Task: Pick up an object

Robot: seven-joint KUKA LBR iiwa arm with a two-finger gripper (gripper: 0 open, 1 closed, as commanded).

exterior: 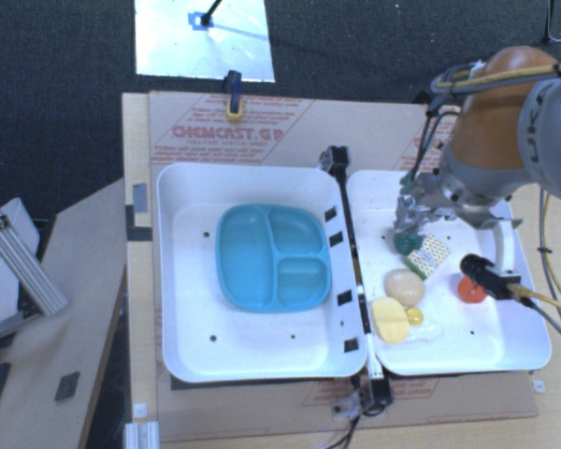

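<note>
Several small objects lie in the right bin [519, 344], where your end effector [409, 224] hangs low over a small dark-green object [409, 243] at the bin's upper left. You cannot tell from this slanted view whether it is spread or closed, nor whether it touches the green piece. That piece looks small, light and probably rigid plastic; take it across its narrow sides. Just beside it lies a checkered packet [429, 254], flat and likely to slip. Nearer the front rest a beige egg-shaped item [404, 287] and a yellow piece [390, 319], both smooth and rounded. The left bin [182, 344] carries a blue divided tray [270, 256].
</note>
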